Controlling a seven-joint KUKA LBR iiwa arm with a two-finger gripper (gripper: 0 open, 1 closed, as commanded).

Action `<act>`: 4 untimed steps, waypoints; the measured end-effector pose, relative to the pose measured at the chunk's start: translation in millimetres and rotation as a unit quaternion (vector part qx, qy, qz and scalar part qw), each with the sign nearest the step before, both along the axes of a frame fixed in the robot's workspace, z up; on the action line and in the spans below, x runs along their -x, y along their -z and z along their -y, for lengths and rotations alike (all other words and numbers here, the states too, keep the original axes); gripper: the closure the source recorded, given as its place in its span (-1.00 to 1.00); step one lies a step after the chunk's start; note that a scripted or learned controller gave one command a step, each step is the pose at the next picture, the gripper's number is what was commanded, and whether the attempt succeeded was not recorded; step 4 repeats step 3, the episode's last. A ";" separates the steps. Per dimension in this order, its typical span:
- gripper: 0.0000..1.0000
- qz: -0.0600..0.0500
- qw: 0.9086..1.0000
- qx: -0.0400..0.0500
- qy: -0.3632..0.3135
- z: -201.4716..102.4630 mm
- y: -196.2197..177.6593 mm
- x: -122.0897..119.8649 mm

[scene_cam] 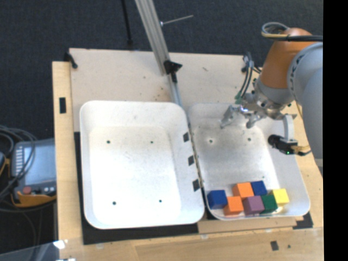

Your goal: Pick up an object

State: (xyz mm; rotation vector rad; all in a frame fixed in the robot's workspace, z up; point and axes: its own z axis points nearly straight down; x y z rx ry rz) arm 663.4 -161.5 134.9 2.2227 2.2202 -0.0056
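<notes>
Several coloured blocks sit clustered at the near edge of the right bin (217,162): a blue block (217,198), two orange blocks (244,189) (234,204), a second blue block (259,187), a purple block (253,204), a green block (268,202) and a yellow block (280,196). My gripper (237,119) hangs over the far end of the right bin, well away from the blocks. Its two fingers are spread apart and nothing is between them.
The left bin (136,162) lies beside the right one, with small black clips along their shared wall. A slanted aluminium bar (154,29) rises from the bench behind the bins. A grey box with cables (30,167) sits off the bench's left side.
</notes>
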 end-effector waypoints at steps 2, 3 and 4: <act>1.00 0.004 1.000 0.001 0.000 1.8 24.8 -1.8; 1.00 0.005 1.000 0.000 0.001 8.8 -37.8 -7.6; 1.00 0.005 1.000 0.000 0.001 8.8 -37.8 -7.6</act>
